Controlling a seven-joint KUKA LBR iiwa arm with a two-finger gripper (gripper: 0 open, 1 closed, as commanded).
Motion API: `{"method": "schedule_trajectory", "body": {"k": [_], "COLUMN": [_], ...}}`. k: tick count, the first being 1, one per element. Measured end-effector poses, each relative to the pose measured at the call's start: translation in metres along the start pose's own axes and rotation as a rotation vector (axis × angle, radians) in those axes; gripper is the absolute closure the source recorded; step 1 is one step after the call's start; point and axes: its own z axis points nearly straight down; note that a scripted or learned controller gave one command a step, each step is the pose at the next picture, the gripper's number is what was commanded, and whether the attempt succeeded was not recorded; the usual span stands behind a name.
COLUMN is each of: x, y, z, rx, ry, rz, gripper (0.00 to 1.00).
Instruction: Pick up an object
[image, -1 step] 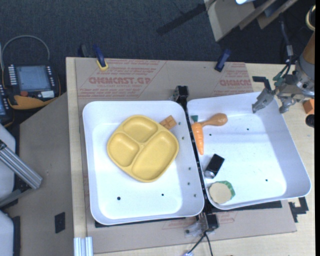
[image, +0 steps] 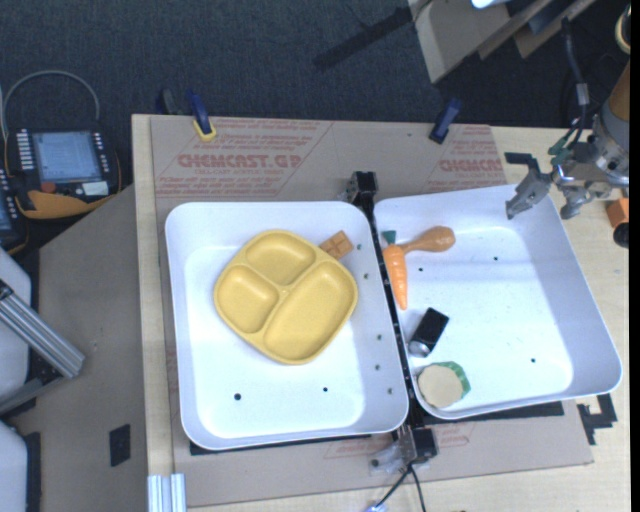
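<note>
The arm was at the approach step, with nothing picked up yet. Its claw hung over the far right corner of the right bin, well apart from everything lying in it. The fingers stood spread apart, open and empty, touching nothing that could be made out.

All the likely things to pick lay along the left side of that bin. A carrot rested beside the dividing wall, with a tan wooden pear-shaped piece just above it, the two nearly touching. Below them lay a small black block, and at the near left corner a round beige disc with a green edge. The left bin held a yellow divided plate with a small brown block at its rim.

The next move would likely call for the claw to travel left across the bin, settle over one item and descend; the pear-shaped piece looked nearest.
</note>
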Motion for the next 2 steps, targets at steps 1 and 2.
{"method": "schedule_trajectory", "body": {"k": [1,2], "x": [-0.004,-0.008], "y": [0.002,0.009], "z": [0.062,0.12], "rx": [0.007,0.005], "ry": [0.002,0.001], "rz": [0.001,-0.001], "gripper": [0.0,0.0]}}
